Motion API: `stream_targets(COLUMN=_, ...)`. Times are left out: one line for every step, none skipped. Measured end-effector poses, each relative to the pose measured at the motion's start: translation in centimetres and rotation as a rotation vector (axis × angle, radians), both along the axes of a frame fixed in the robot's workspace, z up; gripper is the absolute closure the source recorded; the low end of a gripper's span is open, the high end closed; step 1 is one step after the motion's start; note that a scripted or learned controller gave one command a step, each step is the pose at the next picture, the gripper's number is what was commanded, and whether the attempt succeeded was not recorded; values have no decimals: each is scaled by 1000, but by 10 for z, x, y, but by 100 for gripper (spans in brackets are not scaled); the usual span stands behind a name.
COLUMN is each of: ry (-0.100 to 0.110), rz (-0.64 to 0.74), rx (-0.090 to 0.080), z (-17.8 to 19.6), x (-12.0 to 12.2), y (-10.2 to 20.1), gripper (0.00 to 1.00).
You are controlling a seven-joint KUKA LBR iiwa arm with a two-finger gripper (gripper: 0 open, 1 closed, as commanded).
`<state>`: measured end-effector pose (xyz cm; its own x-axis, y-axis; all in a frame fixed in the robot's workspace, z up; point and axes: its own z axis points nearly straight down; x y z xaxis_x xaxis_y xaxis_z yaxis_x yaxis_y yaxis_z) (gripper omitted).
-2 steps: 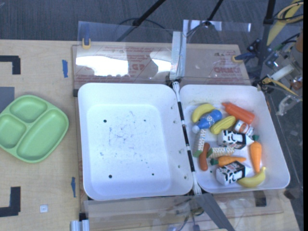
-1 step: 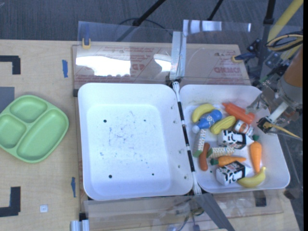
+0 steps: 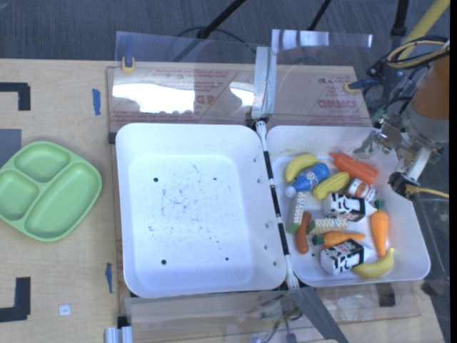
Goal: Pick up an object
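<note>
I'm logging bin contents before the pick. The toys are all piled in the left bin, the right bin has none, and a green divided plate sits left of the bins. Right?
Not quite: the camera view shows the toys piled in the right bin, and it is the left bin that has none. The green divided plate does sit left of the bins.

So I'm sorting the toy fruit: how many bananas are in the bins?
3, all in the right bin: one banana at the back left, one just beside it toward the middle, one at the front edge. More may hide under the pile.
</note>
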<state>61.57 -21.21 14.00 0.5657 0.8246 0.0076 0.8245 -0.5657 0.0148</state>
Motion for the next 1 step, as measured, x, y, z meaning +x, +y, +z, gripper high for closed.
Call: stream_targets(ry=14, rz=-132, rx=3, z=-8, x=11, y=19, gripper=0)
